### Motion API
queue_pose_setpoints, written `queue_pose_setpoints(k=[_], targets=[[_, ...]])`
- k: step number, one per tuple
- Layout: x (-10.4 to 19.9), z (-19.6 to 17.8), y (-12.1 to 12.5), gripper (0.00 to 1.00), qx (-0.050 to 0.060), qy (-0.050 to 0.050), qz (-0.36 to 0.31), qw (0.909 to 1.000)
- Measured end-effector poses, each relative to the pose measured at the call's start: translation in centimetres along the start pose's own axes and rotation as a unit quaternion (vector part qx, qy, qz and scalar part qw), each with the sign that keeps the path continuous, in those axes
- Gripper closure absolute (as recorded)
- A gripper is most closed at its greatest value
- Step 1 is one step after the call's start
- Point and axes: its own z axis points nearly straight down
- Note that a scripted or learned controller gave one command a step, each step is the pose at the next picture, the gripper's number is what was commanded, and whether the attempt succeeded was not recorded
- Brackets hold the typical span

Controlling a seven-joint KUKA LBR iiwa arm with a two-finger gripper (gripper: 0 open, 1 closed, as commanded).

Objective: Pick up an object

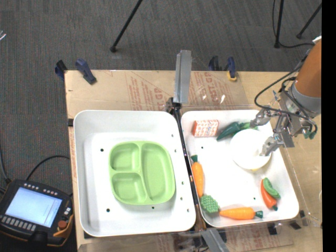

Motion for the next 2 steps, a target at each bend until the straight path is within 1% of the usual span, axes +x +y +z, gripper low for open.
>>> queue_pose_setpoints(k=[1, 2], targets=[[5.2, 11.2, 0.2, 0.00, -0.003, -0.002, -0.042, 0.9991], [9.3, 11.1, 0.1, 0.00, 0.001, -0.005, -0.124, 0.9923]])
